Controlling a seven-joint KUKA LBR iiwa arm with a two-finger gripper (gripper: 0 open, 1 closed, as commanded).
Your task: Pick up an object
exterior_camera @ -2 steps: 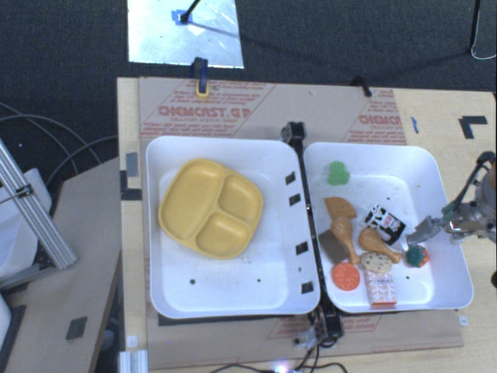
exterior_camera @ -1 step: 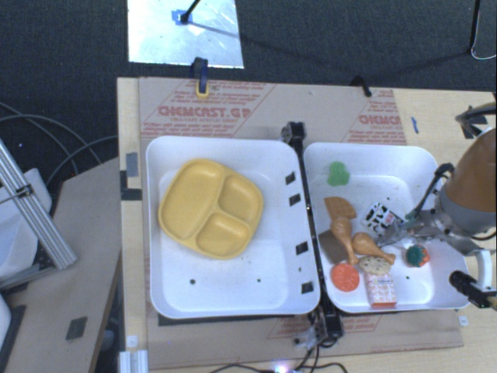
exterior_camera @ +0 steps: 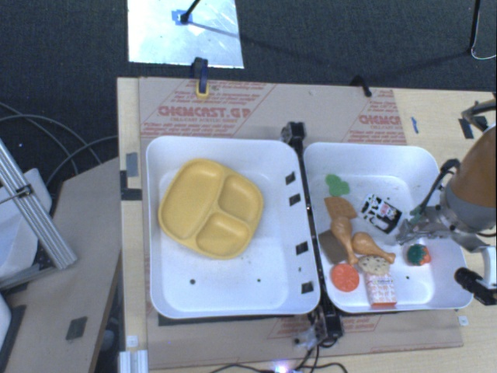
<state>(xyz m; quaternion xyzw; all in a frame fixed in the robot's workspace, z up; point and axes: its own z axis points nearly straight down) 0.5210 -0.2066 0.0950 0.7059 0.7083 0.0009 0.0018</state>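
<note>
Gripper low in the right white bin, finger state indiscernible. Nearest target: small red-and-green round toy just beside it, near the black-and-white printed block. Risk: round toy likely rolls from a glancing contact.

The arm is cut off by the right edge.

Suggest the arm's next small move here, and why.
Probably lower the gripper slightly toward the red-green ball. The gripper sits just above-left of it in the right bin, nothing visibly held, and the ball lies apart from the other toys.
</note>
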